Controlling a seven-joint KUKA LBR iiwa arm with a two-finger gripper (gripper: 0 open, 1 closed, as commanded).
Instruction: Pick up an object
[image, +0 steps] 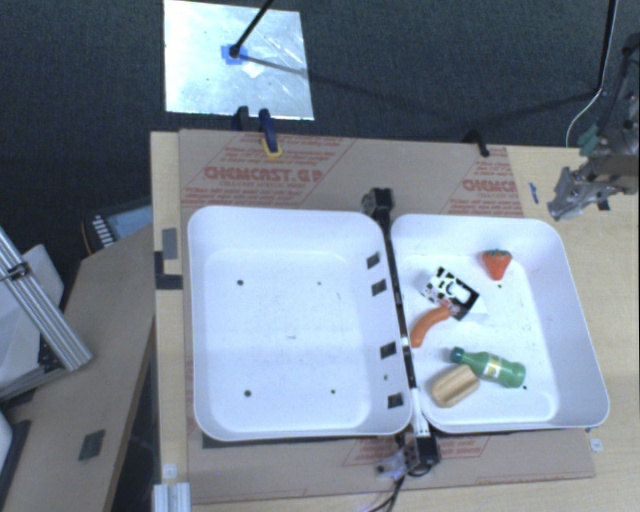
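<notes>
The right bin (575, 300) holds several small objects. A red strawberry (497, 263) lies near its far side. A black-and-white item (450, 290) sits in the middle, with an orange sausage-shaped piece (432, 323) just in front of it. A green bottle (488, 367) lies on its side nearer the front, beside a tan bread-like piece (453, 385). My gripper (583, 190) hangs at the right edge of the view, above the bench beyond the right bin's far right corner, well away from all the objects.
The left bin (200, 300) sits beside the right one, joined by a black-clipped divider (395, 310). A shiny metal sheet (238, 60) lies on the dark floor behind the bench. An aluminium rail (40, 310) stands at the left.
</notes>
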